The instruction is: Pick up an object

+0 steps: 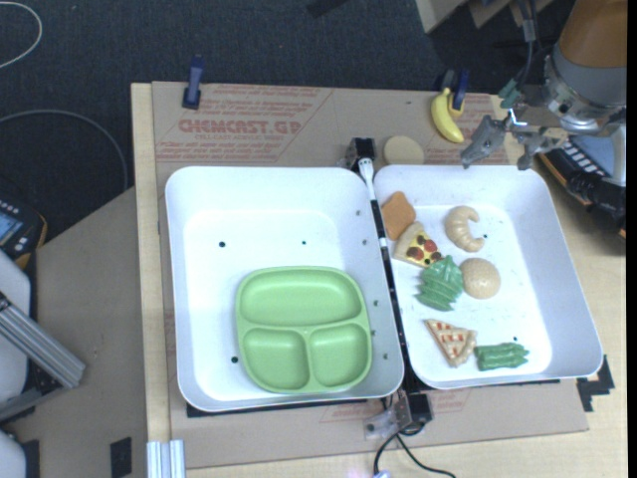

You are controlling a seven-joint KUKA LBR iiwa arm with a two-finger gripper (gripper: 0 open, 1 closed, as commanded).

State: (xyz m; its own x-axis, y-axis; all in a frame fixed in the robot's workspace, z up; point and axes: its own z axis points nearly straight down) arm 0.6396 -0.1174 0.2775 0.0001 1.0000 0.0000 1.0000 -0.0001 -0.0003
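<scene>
Seven small toy foods are seen in the right bin [557, 267]; the croissant [464, 227], near its far side, is judged light, rigid and best pinched across its middle. The gripper [508, 139] hangs above the bin's far rim, jaws spread, nothing held. A green tray [302, 329] is held in the left bin [199, 267].

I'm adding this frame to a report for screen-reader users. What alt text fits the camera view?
A grey robot arm's gripper hangs above the far edge of the right white bin, which holds toy foods including a croissant, pizza slices and green vegetables. The left bin holds a green divided plate. A toy banana lies on the board behind.
</scene>
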